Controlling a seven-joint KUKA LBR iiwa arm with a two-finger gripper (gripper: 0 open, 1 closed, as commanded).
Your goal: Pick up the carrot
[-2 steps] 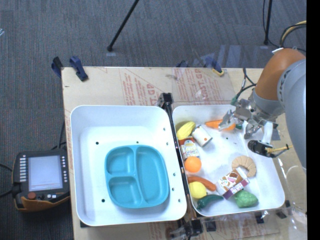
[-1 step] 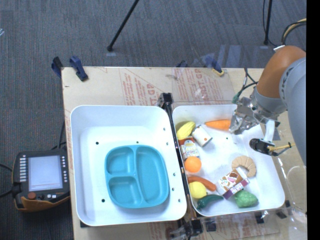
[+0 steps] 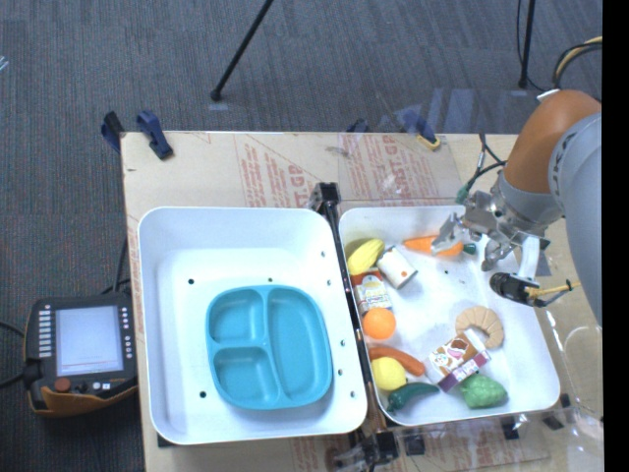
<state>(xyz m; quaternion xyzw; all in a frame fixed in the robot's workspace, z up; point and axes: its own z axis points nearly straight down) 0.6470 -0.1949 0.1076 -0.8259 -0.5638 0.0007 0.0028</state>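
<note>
The desk (image 3: 246,165) carries two white bins side by side. The left bin (image 3: 167,264) holds a blue divided plate (image 3: 267,346). The right bin (image 3: 531,362) holds many toy foods. The arm (image 3: 550,165), grey with an orange band, reaches in from the right and bends down over the far right corner of the right bin.

The tool (image 3: 454,236) is at the far side of this bin, and the carrot (image 3: 432,245) lies there, its narrow end pointing left. The fingers stand around the thick right end of the carrot and seem to close on it, so I judge the tool holds the carrot, still low in the bin. The step in hand seems to be the grasp itself. The next move calls for a straight lift without letting the carrot slip out, because the grip is near one end.

Near the carrot lie a yellow banana (image 3: 364,256) and a small white can (image 3: 398,266). Nearer lie an orange (image 3: 378,324) and a lemon (image 3: 389,373).
</note>
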